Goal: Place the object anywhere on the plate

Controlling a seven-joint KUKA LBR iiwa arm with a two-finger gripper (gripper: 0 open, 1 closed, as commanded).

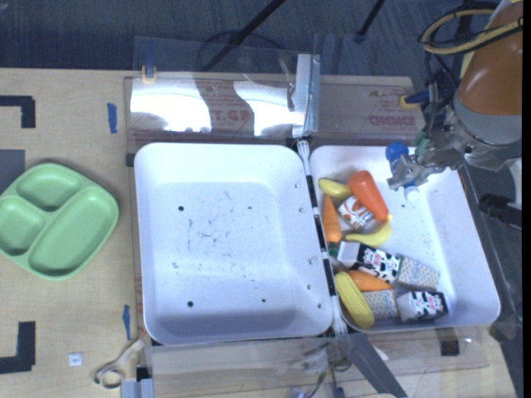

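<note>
Camera view: gripper [408, 175] hovering over upper part of right bin [465, 247], near its back edge; finger opening cannot be told, nothing seen held. Toy food is lying clustered along that bin's left side: carrot [367, 194], bananas [365, 235], corn cob [352, 298], cow-print milk cartons [397, 268]. Green divided plate [55, 220] is sitting on bench, left of left bin [228, 239], well apart.
</note>
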